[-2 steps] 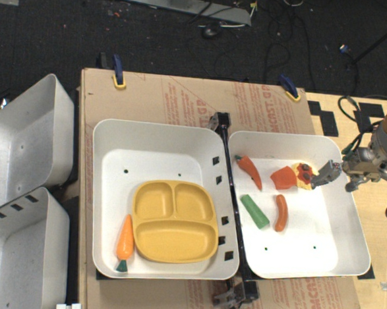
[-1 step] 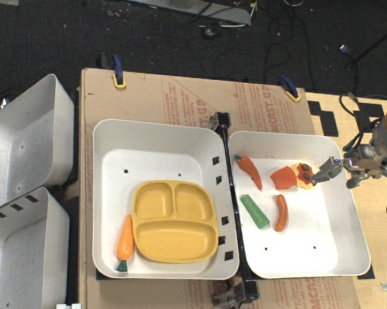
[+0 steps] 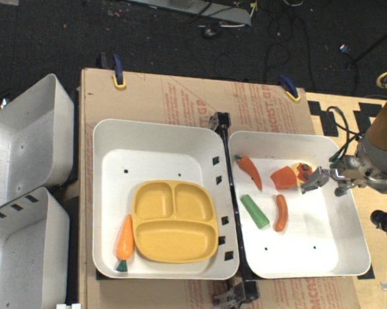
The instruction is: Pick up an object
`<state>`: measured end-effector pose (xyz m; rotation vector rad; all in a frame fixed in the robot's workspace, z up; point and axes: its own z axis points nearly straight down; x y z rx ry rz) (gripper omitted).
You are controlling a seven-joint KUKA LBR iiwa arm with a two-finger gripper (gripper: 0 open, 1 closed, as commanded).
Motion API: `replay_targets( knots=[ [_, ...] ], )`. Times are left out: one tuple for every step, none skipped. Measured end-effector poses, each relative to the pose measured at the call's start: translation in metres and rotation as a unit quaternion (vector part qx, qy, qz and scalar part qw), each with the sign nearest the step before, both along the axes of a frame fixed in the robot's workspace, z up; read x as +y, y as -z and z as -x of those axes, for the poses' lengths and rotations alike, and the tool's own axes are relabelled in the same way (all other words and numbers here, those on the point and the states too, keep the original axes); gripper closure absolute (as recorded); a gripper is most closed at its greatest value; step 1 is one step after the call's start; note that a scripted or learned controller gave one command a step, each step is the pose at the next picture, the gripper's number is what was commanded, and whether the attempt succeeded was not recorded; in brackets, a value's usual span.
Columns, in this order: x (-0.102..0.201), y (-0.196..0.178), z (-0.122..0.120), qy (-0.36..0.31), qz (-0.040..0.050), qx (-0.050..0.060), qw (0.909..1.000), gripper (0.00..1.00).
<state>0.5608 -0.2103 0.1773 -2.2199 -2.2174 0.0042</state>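
Note:
The right bin holds several toy foods: a red chili pepper, a red wedge, a small red and yellow piece, a green stick and an orange-red sausage. My gripper hangs over the bin's upper right part, just right of the red wedge and the small piece. Its fingers are spread open with nothing between them. One fingertip is close beside the small red and yellow piece.
The left bin holds a yellow divided plate and a carrot along its left side. A black divider runs between the bins. Two white tubs stand off the bench at left.

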Motion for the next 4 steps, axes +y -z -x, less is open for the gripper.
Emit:
replay_targets(
  knots=[
    [0.011, 0.056, 0.002, 0.000, -0.0005, 0.000, 1.0000, 0.00],
    [0.012, 0.086, 0.003, 0.000, 0.0002, -0.001, 1.0000, 0.00],
    [0.012, 0.075, 0.002, 0.000, 0.0007, -0.003, 1.0000, 1.00],
    [0.020, 0.016, -0.001, -0.002, 0.0015, -0.005, 1.0000, 1.00]
  ],
)
